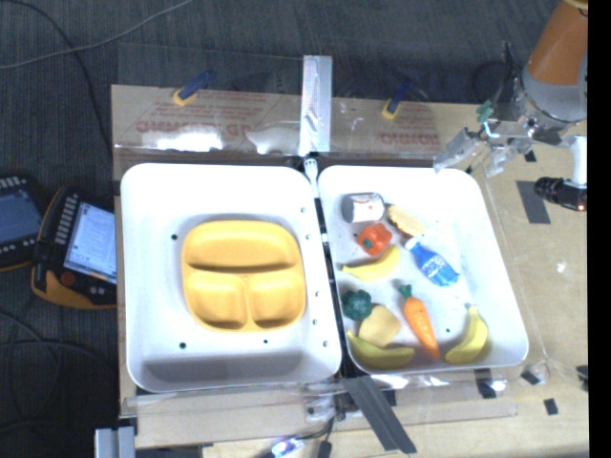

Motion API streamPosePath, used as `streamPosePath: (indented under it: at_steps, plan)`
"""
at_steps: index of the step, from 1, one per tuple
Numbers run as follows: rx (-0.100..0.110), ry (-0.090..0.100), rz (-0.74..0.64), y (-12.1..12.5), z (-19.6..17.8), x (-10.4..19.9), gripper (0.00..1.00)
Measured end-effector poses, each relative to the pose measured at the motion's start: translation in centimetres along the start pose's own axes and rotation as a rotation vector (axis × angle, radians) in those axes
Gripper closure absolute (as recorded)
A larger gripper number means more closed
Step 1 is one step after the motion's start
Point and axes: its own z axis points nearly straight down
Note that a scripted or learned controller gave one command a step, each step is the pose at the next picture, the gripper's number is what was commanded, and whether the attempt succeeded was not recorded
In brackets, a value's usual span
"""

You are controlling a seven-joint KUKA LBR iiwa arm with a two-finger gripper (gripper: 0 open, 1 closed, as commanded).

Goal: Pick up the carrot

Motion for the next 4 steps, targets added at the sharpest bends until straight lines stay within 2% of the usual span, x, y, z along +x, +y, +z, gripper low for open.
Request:
streamPosePath:
  at_steps: [1, 2, 3, 4]
  plan:
    - [0.001, 0.001, -0.136, -4.9, 8.3, 8.6, 0.00]
    - [-0.011, -0.002, -0.163, -12.0, 15.0, 8.1, 0.00]
    - [-0.015, -0.007, -0.101, -17.8, 15.0, 2.8, 0.00]
    - [-0.015, 0.000, -0.513, -17.6, 14.9, -1.0, 0.00]
